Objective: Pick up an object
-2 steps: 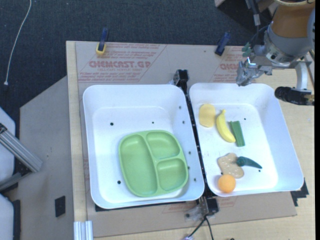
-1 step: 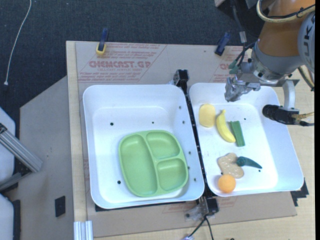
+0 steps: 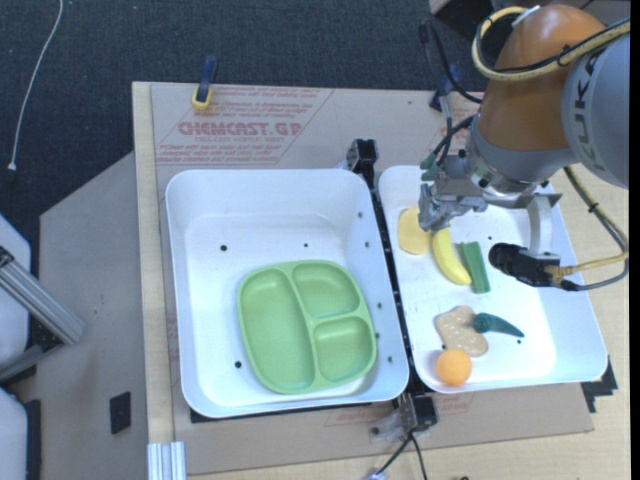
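desk [image 3: 160, 268]: brown board with red print | on it: left white bin [image 3: 200, 218], right white bin [image 3: 570, 348], side by side, touching | yellow clamp [image 3: 204, 94] at far edge

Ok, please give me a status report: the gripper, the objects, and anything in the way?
Gripper low in right bin, over the banana and pale yellow piece. Nothing seen held. Orange, green pieces close by. Green tray in left bin.

Red print on the brown board [image 3: 250, 118] covering my table reads, as far as I can make out, "CHEMCAST GP"; smaller red lines around it are too blurred to read.
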### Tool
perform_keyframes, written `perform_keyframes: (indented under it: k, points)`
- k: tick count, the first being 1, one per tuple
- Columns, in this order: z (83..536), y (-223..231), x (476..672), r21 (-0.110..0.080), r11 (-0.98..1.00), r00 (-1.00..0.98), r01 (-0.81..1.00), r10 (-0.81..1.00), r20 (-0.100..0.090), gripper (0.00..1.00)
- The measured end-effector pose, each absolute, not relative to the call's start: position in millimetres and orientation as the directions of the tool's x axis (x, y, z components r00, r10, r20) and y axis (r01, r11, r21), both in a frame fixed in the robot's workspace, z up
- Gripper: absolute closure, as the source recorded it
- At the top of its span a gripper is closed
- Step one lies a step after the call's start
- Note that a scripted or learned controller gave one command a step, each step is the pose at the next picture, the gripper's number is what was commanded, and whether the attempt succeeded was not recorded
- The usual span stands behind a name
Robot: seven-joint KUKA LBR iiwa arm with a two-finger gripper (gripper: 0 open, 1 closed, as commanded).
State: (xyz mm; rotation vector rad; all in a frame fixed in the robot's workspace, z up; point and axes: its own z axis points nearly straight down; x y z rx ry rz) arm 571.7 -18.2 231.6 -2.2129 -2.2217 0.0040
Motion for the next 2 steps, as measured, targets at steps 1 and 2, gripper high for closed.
perform_keyframes:
  k: [1, 2]
  points:
    - [221, 19, 540.4, -0.006, 0.003, -0.003, 1.0, 1.0, 0.002, 1.0]
    - [231, 70, 508.0, -0.005, 0.005, -0.005, 1.0, 1.0, 0.003, 1.0]
